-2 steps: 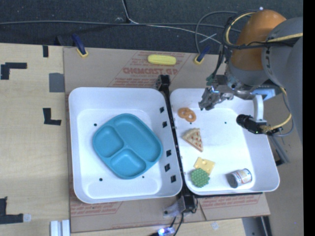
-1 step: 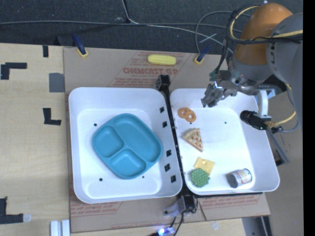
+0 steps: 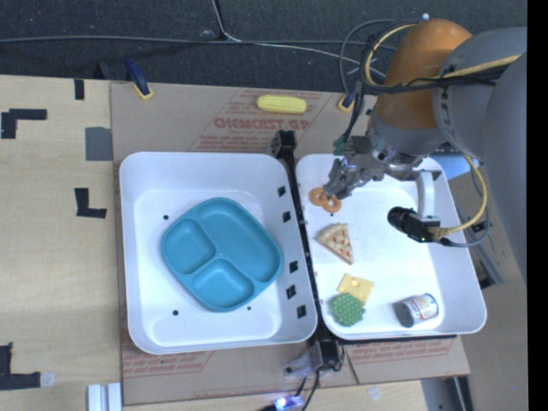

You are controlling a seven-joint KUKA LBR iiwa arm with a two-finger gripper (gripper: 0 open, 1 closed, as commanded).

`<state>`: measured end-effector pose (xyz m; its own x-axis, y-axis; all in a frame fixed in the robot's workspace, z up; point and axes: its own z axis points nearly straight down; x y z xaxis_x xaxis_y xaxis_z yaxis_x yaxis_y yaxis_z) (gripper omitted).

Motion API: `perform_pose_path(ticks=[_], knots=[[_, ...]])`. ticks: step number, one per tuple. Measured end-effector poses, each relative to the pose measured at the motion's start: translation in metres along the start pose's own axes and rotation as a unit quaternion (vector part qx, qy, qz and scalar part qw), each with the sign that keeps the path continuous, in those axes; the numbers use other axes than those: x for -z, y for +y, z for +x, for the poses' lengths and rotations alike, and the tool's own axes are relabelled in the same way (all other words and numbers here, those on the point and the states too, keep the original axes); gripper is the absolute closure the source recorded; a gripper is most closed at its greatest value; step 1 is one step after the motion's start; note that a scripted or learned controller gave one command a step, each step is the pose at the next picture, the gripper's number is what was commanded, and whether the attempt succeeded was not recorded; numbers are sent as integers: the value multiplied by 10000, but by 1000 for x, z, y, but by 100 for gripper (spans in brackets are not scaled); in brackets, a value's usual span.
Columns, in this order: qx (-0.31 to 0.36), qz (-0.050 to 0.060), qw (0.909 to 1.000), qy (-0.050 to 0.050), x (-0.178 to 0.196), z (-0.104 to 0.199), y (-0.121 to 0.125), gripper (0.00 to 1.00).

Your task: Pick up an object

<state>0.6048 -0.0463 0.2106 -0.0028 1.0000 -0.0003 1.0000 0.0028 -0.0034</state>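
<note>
Camera view from above the bench: the claw [image 3: 336,188] hangs low over the far left corner of the right bin [image 3: 454,302], its dark fingers pointed down at a small orange pretzel-shaped ring [image 3: 324,199] lying right beneath and a touch to the left of its tips. Whether the fingers are spread or pinched cannot be told at this angle, and the ring appears to rest on the bin floor rather than between them, so no hold is claimed. The ring, closest to the claw, looks the likely pick. Just nearer the camera from the claw lies a pizza slice [image 3: 336,242], flat on the floor; beyond it a yellow cheese wedge [image 3: 355,288] touches a green round piece [image 3: 348,309], with a small metal can [image 3: 417,309] on its side towards the near right corner, all loose and well spaced for grasping. Across the divider to the claw's left, the left bin [image 3: 145,178] holds a blue compartment plate [image 3: 221,253]. Behind the claw, outside the bins, a yellow corn-like toy [image 3: 281,104] sits on the cardboard.
</note>
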Motion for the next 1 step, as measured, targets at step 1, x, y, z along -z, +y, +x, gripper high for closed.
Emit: perform_pose_path(ticks=[1], knots=[[10, 1, 10000, 4, -7, 49, -13, 100]])
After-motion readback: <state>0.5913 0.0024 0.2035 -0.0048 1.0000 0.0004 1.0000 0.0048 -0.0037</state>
